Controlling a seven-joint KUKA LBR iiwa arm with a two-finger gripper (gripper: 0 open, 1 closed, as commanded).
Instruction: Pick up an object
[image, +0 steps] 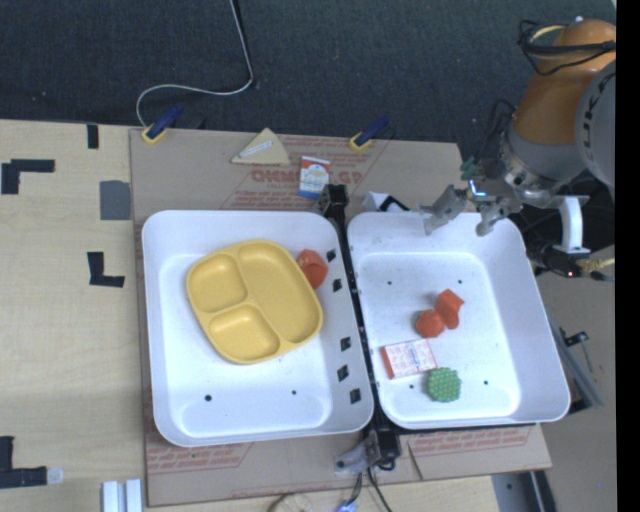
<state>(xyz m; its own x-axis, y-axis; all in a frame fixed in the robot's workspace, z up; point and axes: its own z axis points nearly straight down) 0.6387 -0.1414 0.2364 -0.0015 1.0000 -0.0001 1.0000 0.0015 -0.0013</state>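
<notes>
My gripper hangs over the far rim of the right bin, fingers spread open with nothing between them. Inside that bin lie two orange-red pieces touching each other, a small red and white packet and a green bumpy ball near the front. The left bin holds a yellow divided plate and a small orange cup by its right wall. All the right bin's objects sit well in front of the gripper.
A small red, white and blue carton and a folded triangular card lie on the cardboard behind the bins. Black clips join the bins along the middle. A white cable loops at the back.
</notes>
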